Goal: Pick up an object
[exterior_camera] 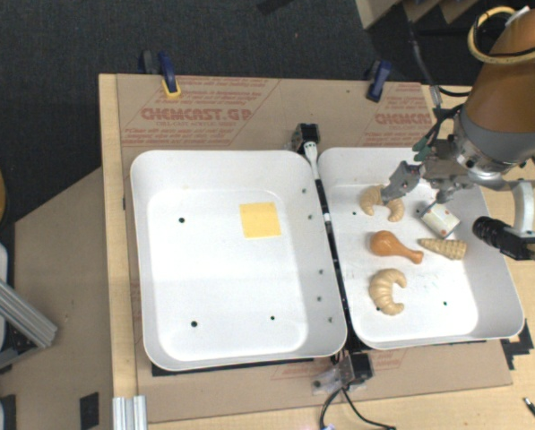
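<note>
Two white bins side by side: left bin (159, 267) with a yellow square slice (260, 220) just above centre. Right bin (482, 316) with croissant (388, 291) at 6 o'clock, drumstick (392, 245) centre, cone (444, 248) at 3, small curled pastry (381, 202) at 11. Gripper (421, 182) at 12, fingers spread, holding nothing.

arm (504, 106): grey wrist | orange band | black cables | metal claw (422, 179)
</note>
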Robot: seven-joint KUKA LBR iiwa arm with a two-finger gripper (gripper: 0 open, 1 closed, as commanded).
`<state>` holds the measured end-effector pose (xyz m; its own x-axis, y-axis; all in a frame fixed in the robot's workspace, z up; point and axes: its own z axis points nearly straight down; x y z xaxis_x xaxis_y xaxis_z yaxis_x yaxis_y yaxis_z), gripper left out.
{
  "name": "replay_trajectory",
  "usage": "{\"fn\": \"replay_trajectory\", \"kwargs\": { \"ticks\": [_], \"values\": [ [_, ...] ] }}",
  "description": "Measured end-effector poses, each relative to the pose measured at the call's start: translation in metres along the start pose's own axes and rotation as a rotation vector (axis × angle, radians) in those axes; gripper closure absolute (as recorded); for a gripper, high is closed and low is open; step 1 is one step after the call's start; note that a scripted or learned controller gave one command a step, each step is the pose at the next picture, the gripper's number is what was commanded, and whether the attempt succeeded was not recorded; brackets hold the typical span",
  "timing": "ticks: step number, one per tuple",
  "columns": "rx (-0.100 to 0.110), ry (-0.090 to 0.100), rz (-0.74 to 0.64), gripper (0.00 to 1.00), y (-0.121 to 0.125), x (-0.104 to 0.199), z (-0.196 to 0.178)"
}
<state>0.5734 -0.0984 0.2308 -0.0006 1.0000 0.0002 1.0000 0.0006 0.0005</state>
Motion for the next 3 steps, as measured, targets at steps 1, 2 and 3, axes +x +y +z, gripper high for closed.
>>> {"fn": "replay_trajectory", "kwargs": {
  "ticks": [1, 2, 3],
  "values": [
    [0.01, 0.001, 0.004, 0.0, 0.006, -0.031, 0.108],
    [0.007, 0.003, -0.002, 0.0, -0.004, 0.009, 0.149],
    [-0.001, 0.0, 0.001, 1.0, -0.002, 0.006, 0.135]
  ]
}}
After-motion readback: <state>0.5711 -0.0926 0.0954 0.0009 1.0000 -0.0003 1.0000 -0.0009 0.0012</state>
